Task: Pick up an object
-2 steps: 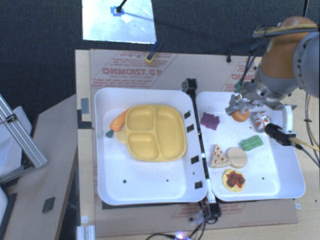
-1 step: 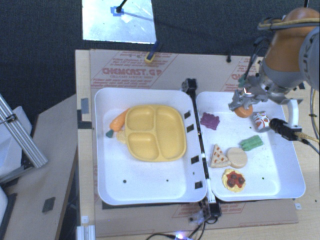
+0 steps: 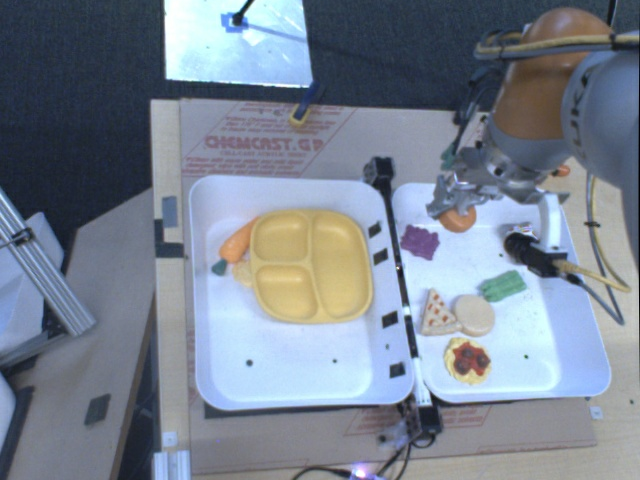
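Note:
My gripper (image 3: 455, 205) hangs over the far end of the right bin (image 3: 560, 368), coming in from the right. Right beneath it, partly hidden, lies an orange round thing (image 3: 462, 221); whether the gripper touches it is not clear. Just to the left lies a purple grape bunch (image 3: 420, 241). Nearer the front are a green piece (image 3: 502, 286), a pizza slice (image 3: 436, 312), a pale round cookie (image 3: 475, 315) and a small red and yellow round piece (image 3: 468, 359).
The left bin (image 3: 290, 383) holds a yellow divided plate (image 3: 308, 266) with a carrot (image 3: 236, 241) tucked at its left edge. A black divider (image 3: 395, 268) runs between the bins. A shiny metal sheet (image 3: 238, 28) lies beyond the bench.

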You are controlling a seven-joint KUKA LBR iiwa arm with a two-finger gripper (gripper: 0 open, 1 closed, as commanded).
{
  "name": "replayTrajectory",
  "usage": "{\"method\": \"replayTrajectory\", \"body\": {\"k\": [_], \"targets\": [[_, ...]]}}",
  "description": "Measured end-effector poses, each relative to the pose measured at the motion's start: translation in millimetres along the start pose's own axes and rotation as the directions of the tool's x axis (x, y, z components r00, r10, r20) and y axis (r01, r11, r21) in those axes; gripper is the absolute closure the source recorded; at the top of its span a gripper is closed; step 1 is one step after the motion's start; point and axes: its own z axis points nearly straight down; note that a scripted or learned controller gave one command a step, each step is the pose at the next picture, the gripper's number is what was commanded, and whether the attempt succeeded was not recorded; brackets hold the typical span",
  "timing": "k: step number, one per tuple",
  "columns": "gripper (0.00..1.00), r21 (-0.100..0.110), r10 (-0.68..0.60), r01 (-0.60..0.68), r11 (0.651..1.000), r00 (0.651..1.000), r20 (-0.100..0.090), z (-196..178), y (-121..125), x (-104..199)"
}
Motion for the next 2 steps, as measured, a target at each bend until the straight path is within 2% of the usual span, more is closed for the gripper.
{"method": "replayTrajectory", "body": {"k": [1,2], "targets": [[1.00,0.001,-0.001,0.001,1.000,1.000,-0.001,-8,-10,59],[1.00,0.003,0.000,0.000,1.000,1.000,-0.001,5,-26,114]]}}
